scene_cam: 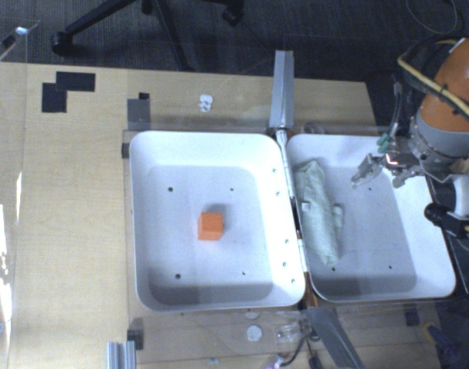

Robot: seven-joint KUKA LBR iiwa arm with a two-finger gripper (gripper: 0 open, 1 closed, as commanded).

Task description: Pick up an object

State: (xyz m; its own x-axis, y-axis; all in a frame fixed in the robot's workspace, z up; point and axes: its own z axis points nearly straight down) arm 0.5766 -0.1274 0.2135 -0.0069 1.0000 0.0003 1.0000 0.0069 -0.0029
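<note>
Bench first, pale wood with black tape marks far left. Next comes the left bin with a small orange cube near its middle. Across the divider, the right bin holds a crumpled grey-green cloth, its long axis running front to back along the bin's left wall. The claw hovers just right of the cloth's upper end, far nearer it than the cube. I cannot tell whether it is spread or clenched. No readable writing anywhere.

No readable text, labels, brands or numbers on bench, bins or arm.
</note>
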